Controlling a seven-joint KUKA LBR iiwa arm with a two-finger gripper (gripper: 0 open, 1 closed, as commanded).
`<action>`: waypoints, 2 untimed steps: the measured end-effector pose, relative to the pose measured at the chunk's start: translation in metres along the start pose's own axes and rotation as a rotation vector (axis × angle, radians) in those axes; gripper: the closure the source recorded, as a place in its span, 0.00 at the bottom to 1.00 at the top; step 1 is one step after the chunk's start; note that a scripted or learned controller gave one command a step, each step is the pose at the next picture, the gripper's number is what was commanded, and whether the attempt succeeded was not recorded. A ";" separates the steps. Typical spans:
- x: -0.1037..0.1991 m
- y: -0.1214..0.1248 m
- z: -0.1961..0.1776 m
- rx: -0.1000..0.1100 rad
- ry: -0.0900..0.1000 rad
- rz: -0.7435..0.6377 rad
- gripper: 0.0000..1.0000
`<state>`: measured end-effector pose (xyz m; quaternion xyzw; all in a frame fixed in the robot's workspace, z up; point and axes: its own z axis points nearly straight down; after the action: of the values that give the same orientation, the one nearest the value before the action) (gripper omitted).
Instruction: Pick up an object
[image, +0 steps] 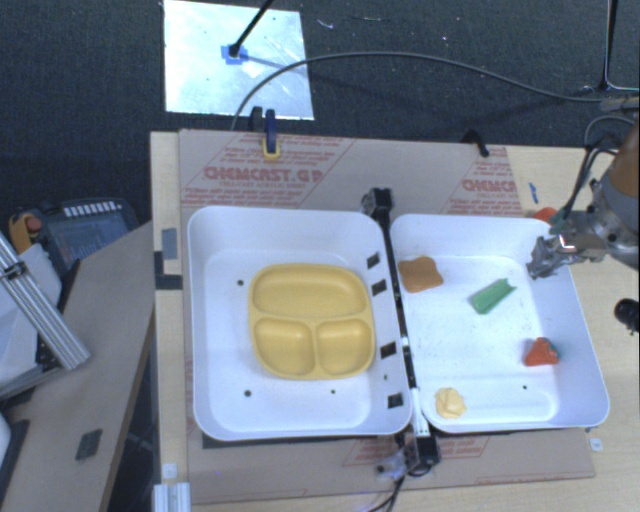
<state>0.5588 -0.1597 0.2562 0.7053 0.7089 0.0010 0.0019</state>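
- Four loose items in the right bin (590, 395): brown piece (421, 273) near the divider, green block (492, 296) mid-bin, red piece (541, 352) by the right wall, yellow lump (450, 402) near the front.
- Yellow tray (307, 320) in the left bin (215, 250), well apart from the arm.
- Tool (545, 258) at the right bin's far right corner, over bare floor, touching no item.
- Cannot tell how far open: too small and blurred.
- Nothing seen held.
- Probably the approach step: no pick yet made.
- Best target likely the green block, nearest and standing free.
- Come down centred over it, across its narrow width.
- Keep clear of the bin wall.
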 end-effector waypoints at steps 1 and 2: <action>0.050 0.003 0.013 0.002 0.001 -0.001 1.00; 0.107 0.012 0.008 0.002 0.002 -0.003 1.00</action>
<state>0.5701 -0.0527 0.2480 0.7043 0.7099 0.0010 0.0007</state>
